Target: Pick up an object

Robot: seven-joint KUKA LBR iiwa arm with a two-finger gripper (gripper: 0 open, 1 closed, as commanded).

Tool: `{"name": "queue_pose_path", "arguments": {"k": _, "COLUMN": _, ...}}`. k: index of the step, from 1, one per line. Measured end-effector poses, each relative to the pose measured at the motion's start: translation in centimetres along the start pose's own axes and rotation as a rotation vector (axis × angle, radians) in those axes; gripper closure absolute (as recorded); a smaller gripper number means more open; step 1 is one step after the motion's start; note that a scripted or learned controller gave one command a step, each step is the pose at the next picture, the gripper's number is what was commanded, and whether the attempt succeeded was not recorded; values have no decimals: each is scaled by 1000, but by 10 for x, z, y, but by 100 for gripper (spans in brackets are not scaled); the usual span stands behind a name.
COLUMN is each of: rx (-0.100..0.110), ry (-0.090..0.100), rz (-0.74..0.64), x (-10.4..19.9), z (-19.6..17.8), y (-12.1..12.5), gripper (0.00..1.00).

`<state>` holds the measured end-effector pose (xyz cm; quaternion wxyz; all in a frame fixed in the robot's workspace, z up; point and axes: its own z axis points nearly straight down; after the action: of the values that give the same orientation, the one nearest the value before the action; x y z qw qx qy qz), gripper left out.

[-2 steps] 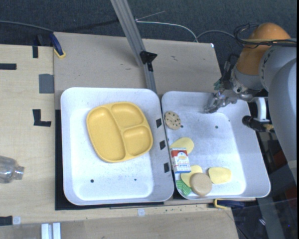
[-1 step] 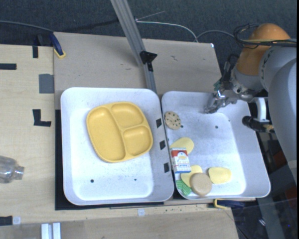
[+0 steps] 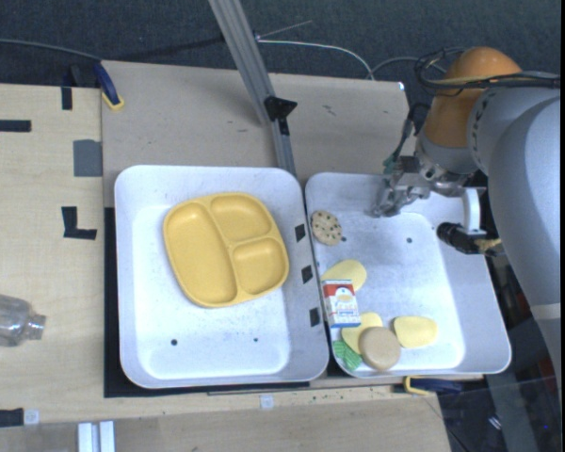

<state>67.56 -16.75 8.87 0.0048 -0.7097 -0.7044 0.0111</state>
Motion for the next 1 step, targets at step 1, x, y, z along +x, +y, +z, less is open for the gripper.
{"name": "queue_pose_path", "arguments": {"k": 1, "rx": -11, "ry": 2, "rz": -10, "x": 74, "z": -15, "y": 2, "gripper": 100}}
